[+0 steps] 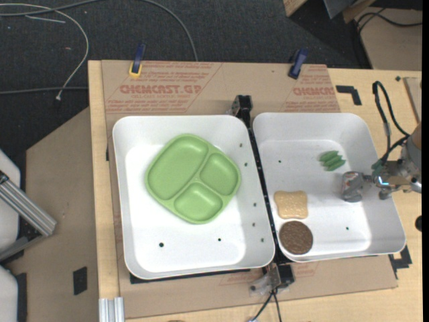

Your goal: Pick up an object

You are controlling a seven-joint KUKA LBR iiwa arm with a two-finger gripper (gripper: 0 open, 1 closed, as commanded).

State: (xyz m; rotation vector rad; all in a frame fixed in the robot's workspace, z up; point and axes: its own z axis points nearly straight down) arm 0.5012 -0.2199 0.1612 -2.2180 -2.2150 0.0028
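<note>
In the right bin (pixel 348 243) lie a small green bean-like piece (pixel 331 159) near the back, a tan slice of toast (pixel 291 204) at the left wall, and a round brown patty (pixel 295 237) just in front of the toast. My gripper (pixel 354 186) reaches in low from the right edge, right of the toast and in front of the green piece. Its grey tip hangs over the bin floor, touching none of these. Nothing shows between its fingers.
The left bin (pixel 134 240) holds a green three-compartment plate (pixel 194 178). Black clamps sit between the bins at the back (pixel 242 104) and front (pixel 278 274). Dark cables (pixel 385 109) run along the bench's right side.
</note>
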